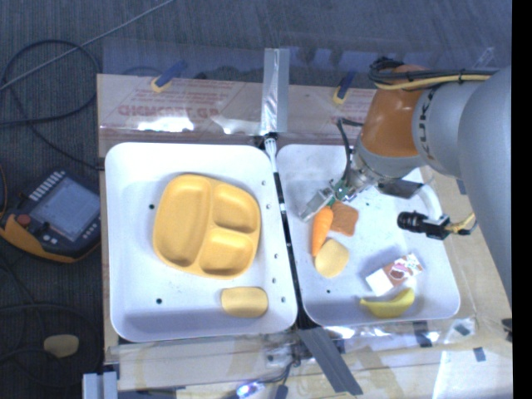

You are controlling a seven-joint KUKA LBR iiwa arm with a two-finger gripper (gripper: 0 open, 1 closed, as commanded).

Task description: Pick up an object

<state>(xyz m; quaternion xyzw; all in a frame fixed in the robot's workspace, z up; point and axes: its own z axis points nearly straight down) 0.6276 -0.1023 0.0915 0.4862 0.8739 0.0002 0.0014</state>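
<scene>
My gripper [314, 206] hangs low over the upper left of the right bin [442, 283], angled down toward the divider between the bins. Its tip sits just above the top end of an orange carrot [320, 231]. An orange-brown block [345, 220] lies against the carrot's right side. Below them rests a pale yellow rounded piece [332, 258]. A white and red packet [397, 273] and a banana [389, 303] lie near the bin's front right. Nothing shows in the gripper's grasp.
The left bin [118, 248] holds a yellow divided tray [208, 223] and a yellow bun-shaped piece [244, 301] near its front wall. The grey arm [465, 131] crosses the right bin's upper right. A teach pendant [54, 214] lies on the floor at left.
</scene>
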